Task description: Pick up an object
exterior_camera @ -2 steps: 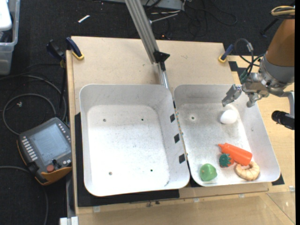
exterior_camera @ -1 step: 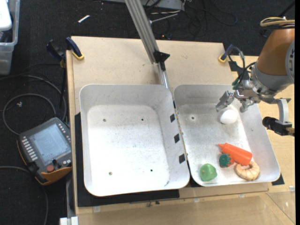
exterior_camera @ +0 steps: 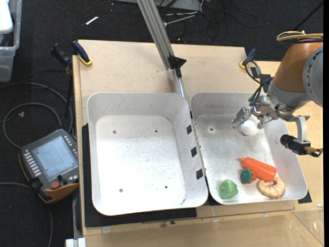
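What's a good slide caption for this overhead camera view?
Robot arm's gripper poised at a white ball in the right bin, with a carrot and green toy nearby.

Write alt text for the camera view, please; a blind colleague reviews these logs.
A grey arm with an orange band reaches in from the right, its pincer right at a white ball in the right bin. Near that bin's front lie an orange carrot, a small dark green piece, a green round object and a tan ring-shaped piece.
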`<state>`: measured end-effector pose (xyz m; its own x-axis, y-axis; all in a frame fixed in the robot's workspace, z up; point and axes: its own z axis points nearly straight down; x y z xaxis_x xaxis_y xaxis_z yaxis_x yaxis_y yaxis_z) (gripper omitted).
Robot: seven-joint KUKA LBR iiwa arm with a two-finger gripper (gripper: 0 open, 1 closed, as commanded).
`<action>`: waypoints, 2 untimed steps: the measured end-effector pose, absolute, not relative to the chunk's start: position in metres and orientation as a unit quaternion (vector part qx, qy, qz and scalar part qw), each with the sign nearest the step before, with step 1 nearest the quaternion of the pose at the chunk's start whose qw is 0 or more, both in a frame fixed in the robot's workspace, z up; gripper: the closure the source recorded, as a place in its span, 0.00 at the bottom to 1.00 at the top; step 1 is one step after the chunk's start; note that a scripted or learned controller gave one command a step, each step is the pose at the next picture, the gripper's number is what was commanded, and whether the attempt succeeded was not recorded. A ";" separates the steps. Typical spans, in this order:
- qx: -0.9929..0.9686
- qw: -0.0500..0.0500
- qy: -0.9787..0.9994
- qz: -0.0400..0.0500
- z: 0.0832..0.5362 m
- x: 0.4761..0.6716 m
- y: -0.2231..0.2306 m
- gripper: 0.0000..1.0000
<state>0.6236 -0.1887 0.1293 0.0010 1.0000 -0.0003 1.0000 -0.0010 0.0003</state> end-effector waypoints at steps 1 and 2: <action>0.707 0.002 0.707 0.001 0.141 0.625 -0.189 1.00; 0.707 0.004 0.708 0.002 0.205 0.626 -0.192 1.00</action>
<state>0.6257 -0.1922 0.2051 -0.0013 1.0000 -0.0031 1.0000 0.0014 0.0083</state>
